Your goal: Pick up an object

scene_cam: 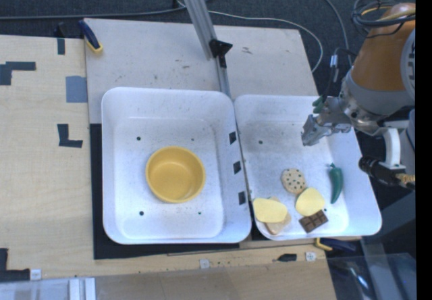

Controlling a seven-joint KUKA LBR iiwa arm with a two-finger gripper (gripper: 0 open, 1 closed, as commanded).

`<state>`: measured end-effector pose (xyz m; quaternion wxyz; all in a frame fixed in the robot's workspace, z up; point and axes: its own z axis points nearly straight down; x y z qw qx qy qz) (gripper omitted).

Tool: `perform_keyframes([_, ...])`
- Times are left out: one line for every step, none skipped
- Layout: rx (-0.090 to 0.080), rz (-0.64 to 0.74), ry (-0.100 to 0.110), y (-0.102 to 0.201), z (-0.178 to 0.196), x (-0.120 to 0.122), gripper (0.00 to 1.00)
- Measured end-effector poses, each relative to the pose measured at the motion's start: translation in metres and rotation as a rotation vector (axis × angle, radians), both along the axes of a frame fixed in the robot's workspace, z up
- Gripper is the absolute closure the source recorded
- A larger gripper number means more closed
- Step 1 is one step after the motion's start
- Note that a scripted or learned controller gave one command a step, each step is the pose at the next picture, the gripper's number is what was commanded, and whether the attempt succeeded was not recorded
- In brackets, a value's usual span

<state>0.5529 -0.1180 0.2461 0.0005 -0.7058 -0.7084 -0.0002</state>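
Here, green pepper [335, 182] lengthwise near-vertical, stem up.

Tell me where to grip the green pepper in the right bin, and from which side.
Grip the green pepper across its narrow middle, coming straight down. It lies flat, long and slim, roughly parallel to the right bin's wall, apart from the cookie. Set the fingers either side of its width; probably safest.

gripper [314, 131] above right bin [270, 116], yellow bowl [175, 173] in left bin [121, 123]
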Motion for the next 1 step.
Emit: perform_keyframes([0.0, 0.0, 0.001, 0.053, -0.0035, 0.0275, 1.0])
